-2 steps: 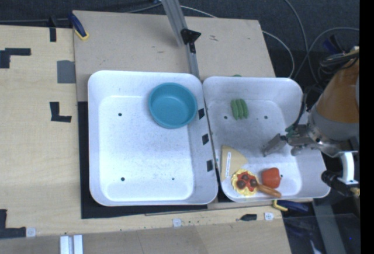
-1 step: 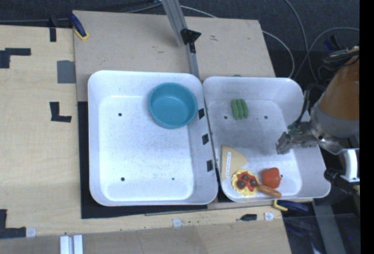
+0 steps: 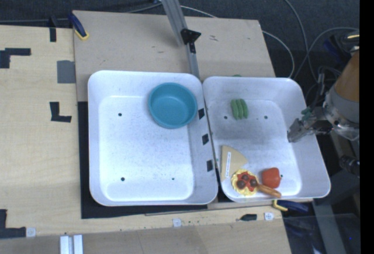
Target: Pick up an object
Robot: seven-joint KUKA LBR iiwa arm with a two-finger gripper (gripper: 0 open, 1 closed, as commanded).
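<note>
Gripper [image 3: 299, 129] hovering at right bin [image 3: 292, 88] east wall, grip state unreadable.
Nothing visibly lifted: green piece [image 3: 239, 108] lying in that bin's far half, pizza toy [image 3: 241, 176] and tomato [image 3: 270, 177] sitting near its front edge; bowl [image 3: 172, 105] sitting left of it.

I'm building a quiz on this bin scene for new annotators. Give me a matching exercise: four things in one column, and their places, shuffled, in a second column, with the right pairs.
Things:
1. blue bowl
2. green object
3. red object
4. gripper

Places:
A. near corner of the right bin
B. right rim of the right bin
C. far part of the left bin
D. far middle of the right bin

Pairs: 1-C, 2-D, 3-A, 4-B
</note>
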